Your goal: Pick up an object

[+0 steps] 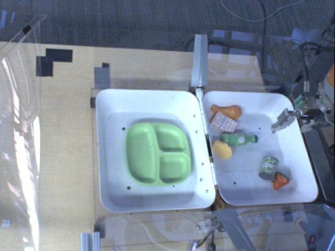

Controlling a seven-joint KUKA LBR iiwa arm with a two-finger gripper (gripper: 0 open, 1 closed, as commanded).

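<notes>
The right bin (293, 192) holds several small objects. An orange drumstick-shaped toy (227, 110) lies at its far left, with a pink checkered packet (224, 122) just below it. A green bottle (238, 138) lies on its side beside a yellow lemon-like piece (222, 150). A small tin can (268, 166) and a red strawberry-like piece (280, 180) sit near the front right. My gripper (282, 120) hovers at the bin's right edge, above and right of the can, with nothing between its fingers.
The left bin (112, 192) bears a green divided tray (157, 152). A metal divider post (199, 61) stands between the bins at the back. Cables and arm hardware (319, 103) crowd the right side.
</notes>
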